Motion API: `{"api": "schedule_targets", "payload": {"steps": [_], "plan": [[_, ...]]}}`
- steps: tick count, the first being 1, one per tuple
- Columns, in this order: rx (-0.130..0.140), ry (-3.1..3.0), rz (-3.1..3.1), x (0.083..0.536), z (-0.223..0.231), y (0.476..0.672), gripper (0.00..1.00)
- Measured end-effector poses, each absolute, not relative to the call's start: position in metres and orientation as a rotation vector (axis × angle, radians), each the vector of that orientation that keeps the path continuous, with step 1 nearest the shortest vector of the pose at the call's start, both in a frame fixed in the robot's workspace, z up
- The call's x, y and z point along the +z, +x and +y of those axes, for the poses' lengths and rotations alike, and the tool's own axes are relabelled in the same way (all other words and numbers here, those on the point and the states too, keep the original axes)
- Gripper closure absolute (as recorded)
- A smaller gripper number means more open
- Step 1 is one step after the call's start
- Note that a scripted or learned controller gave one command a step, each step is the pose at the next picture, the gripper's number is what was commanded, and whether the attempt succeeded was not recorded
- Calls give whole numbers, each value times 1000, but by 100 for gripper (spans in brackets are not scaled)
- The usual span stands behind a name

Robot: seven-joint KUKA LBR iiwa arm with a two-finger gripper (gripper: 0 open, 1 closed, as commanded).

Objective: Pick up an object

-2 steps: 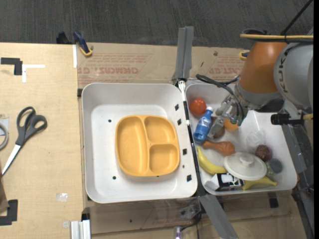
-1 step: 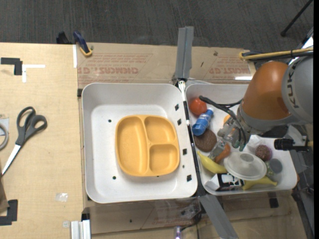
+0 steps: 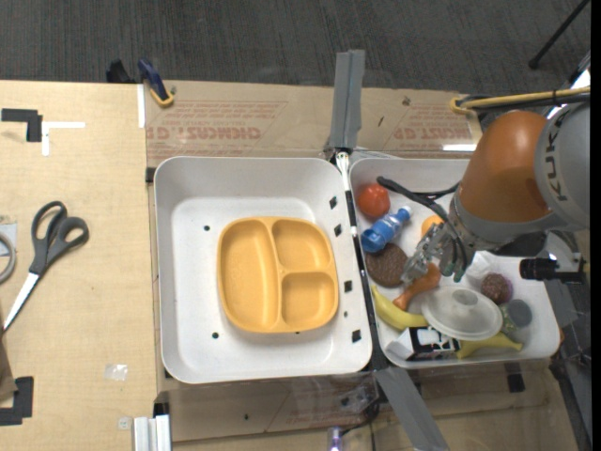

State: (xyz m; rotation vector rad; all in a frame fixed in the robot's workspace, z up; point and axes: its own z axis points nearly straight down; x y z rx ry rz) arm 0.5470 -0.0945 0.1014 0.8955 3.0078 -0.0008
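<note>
Clutter crowds the right bin (image 3: 554, 332), and the end effector (image 3: 439, 255) hangs low over its middle; whether anything sits in its grip cannot be told from this slanted view. Directly beneath and slightly toward the camera lies an orange carrot-like piece (image 3: 416, 287), the likeliest pick. Just to the left sits a brown round cookie (image 3: 386, 266), with a blue bottle (image 3: 384, 228) and a red ball (image 3: 375, 199) beyond it; a clear lid (image 3: 462, 313) and a banana (image 3: 399, 312) lie nearer the camera. A good pick probably means descending squarely over the orange piece, closing across its narrow width, and lifting straight so the neighbours touching it are not dragged. The yellow divided plate (image 3: 278, 273) rests well off to the left in the other bin (image 3: 178, 280).
</note>
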Motion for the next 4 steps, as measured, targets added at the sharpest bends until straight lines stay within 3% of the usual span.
{"api": "schedule_targets", "payload": {"steps": [1,2,3,4], "plan": [[0,919,3001,192,-34,573,100],[-1,973,2983,295,-99,561,100],[-1,972,2984,295,-98,561,0],[-1,824,3031,135,-120,589,0]]}}
